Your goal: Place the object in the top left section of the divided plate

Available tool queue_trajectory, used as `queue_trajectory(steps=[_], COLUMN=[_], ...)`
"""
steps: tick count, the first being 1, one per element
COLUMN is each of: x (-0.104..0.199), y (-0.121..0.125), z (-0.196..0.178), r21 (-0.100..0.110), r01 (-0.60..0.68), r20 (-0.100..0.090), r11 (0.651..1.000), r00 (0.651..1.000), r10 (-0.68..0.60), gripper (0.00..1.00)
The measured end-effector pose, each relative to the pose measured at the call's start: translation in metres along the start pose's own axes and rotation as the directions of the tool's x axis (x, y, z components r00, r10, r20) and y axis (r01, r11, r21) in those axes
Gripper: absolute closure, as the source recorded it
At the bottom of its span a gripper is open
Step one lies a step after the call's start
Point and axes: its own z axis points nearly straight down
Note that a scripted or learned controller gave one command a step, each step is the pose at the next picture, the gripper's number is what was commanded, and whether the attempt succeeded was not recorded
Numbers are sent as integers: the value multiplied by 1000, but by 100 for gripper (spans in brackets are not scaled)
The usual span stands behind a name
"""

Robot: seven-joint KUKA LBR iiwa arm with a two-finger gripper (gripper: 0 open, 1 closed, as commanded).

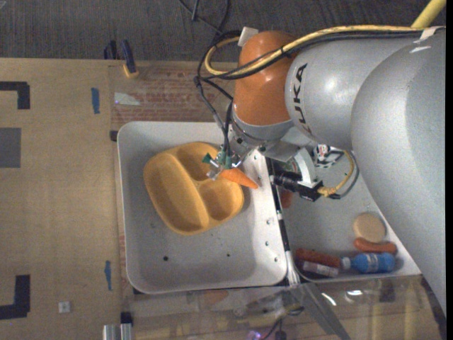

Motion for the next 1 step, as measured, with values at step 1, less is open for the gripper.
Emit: queue_trajectory(steps=[1], x=[0], y=[0], z=[0], r21=[-1], r01=[-1], r20=[0], r11=[1000], r00=[1000], r10=[1], gripper=[0])
